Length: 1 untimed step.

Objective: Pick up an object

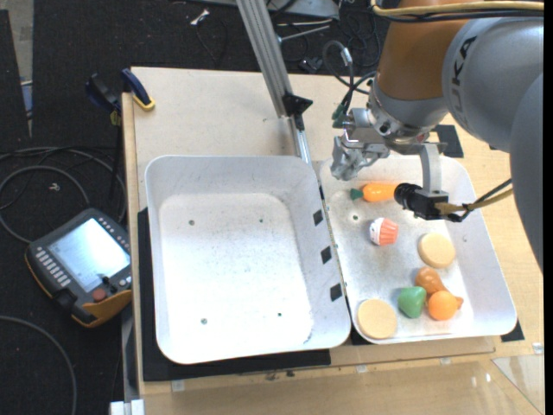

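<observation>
Six items sit loose in right bin (492,258), gripper (346,164) above its far-left corner near carrot (378,193); can't tell claw state.

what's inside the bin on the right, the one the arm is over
In the right bin: a toy carrot, a pink-and-white cupcake, two tan discs, a green piece and orange pieces. The gripper and arm cover its far corner.
</observation>
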{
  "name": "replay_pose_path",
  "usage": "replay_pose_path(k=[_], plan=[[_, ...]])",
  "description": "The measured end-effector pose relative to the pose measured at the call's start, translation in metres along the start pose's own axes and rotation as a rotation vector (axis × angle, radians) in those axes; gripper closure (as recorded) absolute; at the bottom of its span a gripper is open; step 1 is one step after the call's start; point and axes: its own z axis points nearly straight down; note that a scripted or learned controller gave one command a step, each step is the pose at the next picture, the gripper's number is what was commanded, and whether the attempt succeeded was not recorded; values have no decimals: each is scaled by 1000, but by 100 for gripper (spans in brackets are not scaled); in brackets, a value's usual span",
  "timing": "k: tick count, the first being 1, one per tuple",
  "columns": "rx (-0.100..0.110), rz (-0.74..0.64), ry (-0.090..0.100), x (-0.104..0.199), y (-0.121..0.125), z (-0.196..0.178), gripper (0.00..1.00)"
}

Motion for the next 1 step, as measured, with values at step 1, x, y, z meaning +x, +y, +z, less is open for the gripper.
replay_pose_path(k=[1], plan=[[-1, -1, 1, 61, -15, 11, 100]])
